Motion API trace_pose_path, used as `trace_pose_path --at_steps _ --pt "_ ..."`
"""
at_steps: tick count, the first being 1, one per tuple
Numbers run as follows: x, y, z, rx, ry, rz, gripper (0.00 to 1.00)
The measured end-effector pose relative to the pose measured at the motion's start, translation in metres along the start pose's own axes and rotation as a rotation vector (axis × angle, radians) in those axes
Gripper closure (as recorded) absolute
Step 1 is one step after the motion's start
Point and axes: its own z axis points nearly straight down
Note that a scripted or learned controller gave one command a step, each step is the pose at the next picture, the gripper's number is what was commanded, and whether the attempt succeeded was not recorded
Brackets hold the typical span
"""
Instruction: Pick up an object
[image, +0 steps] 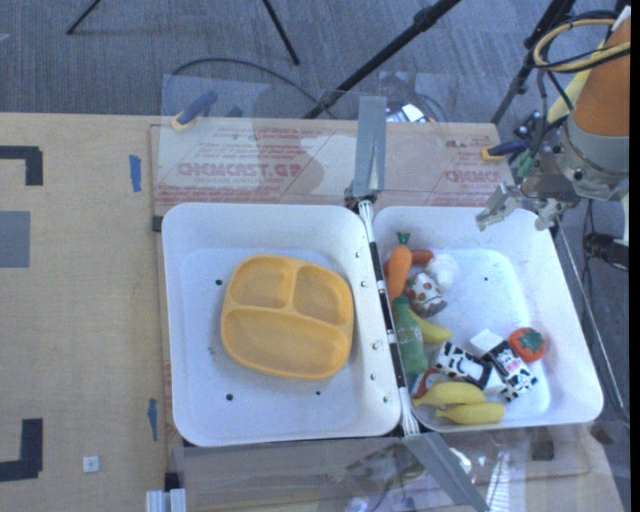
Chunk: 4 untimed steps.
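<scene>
Bright, even light falls from above, a little bluish on the far floor (200, 45). The two white bins (190, 240) are close to blown out, with little surface detail. Shadows are soft and short, tucked just under the yellow plate (287, 315). Faint glare streaks the clear sheet (260, 160) at the far side. The whole picture is slightly soft, and small toys at the right look fuzzy

The grey two-finger gripper (521, 208) hangs with fingers spread over the back right corner of the right shallow white bin (575, 330). That bin holds an orange toy carrot (398, 268), a green bottle (408, 340), yellow bananas (462, 402) and a red tomato (528, 344). A yellow divided plastic plate (287, 316) lies in the left shallow white bin (190, 330).
</scene>
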Motion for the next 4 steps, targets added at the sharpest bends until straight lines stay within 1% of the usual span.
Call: trace_pose_path --at_steps 1,2,3,4 --pt "0.031 -0.014 0.062 0.000 0.000 -0.125 0.00" --pt "0.036 -0.001 0.148 -0.008 -0.001 -0.362 0.00" --pt "0.054 0.028 0.149 -0.001 -0.006 -0.347 0.00" --pt "0.055 0.030 0.140 -0.005 -0.004 -0.348 1.00"
